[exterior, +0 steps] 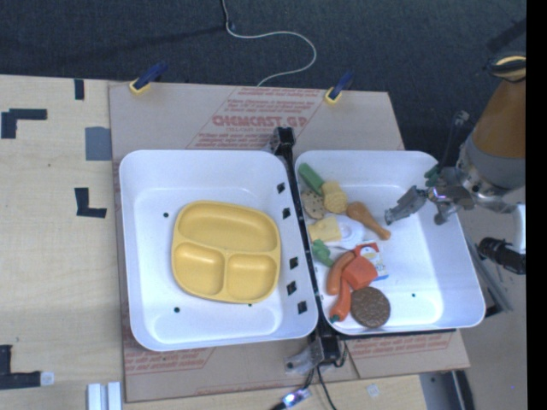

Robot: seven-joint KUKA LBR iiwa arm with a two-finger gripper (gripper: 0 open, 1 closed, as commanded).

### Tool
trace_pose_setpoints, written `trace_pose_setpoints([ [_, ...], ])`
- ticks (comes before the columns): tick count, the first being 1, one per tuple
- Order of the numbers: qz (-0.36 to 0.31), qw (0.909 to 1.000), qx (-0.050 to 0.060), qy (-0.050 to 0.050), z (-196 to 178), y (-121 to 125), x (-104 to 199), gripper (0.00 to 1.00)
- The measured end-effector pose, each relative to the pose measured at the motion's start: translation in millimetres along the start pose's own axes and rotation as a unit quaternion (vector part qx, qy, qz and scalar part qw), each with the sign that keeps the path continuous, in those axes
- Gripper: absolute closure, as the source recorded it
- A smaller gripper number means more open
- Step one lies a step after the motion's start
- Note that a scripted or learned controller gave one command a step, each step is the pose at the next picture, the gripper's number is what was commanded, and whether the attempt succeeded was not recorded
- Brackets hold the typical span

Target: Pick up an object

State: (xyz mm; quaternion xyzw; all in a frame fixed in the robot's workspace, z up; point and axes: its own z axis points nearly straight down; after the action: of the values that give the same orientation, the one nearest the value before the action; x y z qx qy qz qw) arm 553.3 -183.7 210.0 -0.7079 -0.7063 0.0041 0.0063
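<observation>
Flat brown cardboard sheet (248,122) under the two bins bore red printing, upside down to the camera. Large line read roughly "CHEMCAST GP", uncertain. Smaller red lines around it were too blurred to read.

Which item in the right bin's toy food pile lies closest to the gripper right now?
The orange drumstick-shaped piece: it juts rightward from the pile toward the gripper.

A pale wood table (51,254) carries a cardboard sheet (248,118) held by 2 clamps (147,77), with dark carpet (102,15) and a white cable (282,45) behind.
</observation>
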Motion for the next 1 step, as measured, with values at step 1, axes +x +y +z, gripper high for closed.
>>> trace_pose_setpoints([
  [1,-0.002,1.0,-0.006,-0.001,-7.4,2.9,0.4,0.0],
])
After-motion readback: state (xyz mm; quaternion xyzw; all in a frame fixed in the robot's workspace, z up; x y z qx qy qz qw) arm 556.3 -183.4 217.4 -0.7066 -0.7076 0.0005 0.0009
